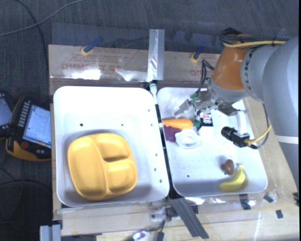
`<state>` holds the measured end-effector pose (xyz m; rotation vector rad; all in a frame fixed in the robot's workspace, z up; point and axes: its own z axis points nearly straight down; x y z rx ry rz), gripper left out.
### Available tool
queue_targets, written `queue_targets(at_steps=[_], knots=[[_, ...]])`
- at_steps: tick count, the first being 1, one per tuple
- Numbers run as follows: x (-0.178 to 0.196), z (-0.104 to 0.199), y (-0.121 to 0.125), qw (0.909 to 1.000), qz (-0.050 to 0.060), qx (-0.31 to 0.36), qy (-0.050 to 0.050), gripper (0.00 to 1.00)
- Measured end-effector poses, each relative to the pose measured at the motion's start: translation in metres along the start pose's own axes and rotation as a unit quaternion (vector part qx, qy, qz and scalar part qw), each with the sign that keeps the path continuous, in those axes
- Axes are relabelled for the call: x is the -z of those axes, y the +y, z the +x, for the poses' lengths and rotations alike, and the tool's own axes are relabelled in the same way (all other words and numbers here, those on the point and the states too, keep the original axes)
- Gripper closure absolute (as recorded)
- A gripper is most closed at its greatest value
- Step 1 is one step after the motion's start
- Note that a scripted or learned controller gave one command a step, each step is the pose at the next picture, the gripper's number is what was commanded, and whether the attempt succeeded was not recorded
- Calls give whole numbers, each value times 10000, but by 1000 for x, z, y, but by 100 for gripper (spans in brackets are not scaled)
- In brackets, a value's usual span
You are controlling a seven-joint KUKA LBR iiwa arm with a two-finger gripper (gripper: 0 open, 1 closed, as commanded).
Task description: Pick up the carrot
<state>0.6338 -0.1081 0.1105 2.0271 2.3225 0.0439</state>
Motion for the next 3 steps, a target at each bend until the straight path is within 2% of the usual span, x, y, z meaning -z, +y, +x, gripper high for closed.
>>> queue_targets(at_steps=[1,2,3], knots=[[1,7,-20,9990,-15,448,-9,0],[2,12,-38,9973,-31,-728,23,0],[3,11,-53,9969,-32,790,-14,0]])
